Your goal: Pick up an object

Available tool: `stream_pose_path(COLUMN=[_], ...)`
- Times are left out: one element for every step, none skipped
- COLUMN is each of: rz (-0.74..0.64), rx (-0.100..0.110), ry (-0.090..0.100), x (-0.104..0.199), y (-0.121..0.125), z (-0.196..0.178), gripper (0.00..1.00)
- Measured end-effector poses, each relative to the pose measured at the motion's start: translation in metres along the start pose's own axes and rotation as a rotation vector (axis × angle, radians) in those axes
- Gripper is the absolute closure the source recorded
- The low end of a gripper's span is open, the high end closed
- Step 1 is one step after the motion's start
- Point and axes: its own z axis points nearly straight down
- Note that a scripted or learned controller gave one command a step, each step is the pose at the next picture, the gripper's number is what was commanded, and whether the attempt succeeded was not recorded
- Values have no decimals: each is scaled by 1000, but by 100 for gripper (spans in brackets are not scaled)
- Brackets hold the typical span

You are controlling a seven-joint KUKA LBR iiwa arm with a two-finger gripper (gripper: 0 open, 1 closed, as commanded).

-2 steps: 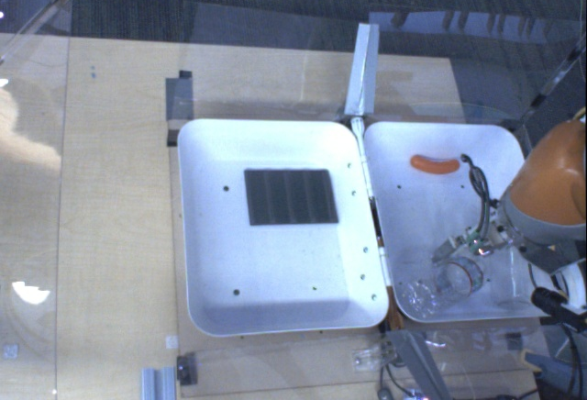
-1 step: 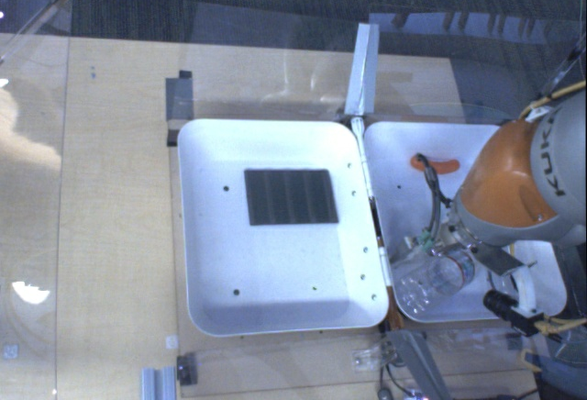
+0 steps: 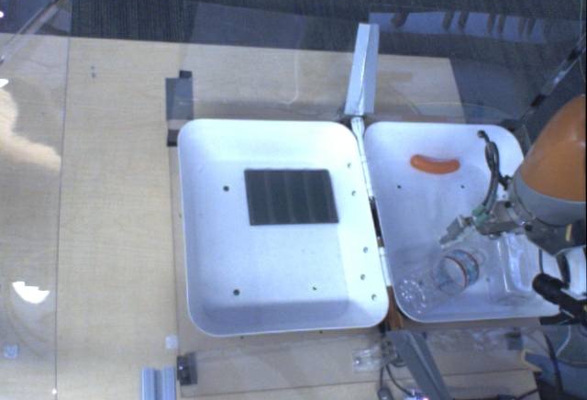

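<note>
Two white bins (image 3: 275,306) on a pale wood table (image 3: 101,251); dark ribbed panel (image 3: 291,196) centre, orange sausage-shaped piece (image 3: 434,164) right, clear cup (image 3: 440,279) lower right.

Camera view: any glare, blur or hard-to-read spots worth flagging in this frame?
Camera view: glare washes the left bench; the clear cup in the right bin is faint against white; the orange object is soft but readable; the gripper is small and blurry.

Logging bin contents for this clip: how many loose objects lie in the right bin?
2: a small orange sausage-shaped object near the far side, and a clear plastic cup on its side near the front. The arm may hide others.
</note>
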Motion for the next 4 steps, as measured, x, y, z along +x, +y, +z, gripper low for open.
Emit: stream_pose_path(rz=[-119, -145, 24, -57], rx=[-8, -11, 1, 3], ry=[-1, -5, 1, 2], x=[6, 47, 8, 24], y=[-13, -5, -16, -14], z=[39, 39, 18, 33], gripper=[0, 0, 0, 0])
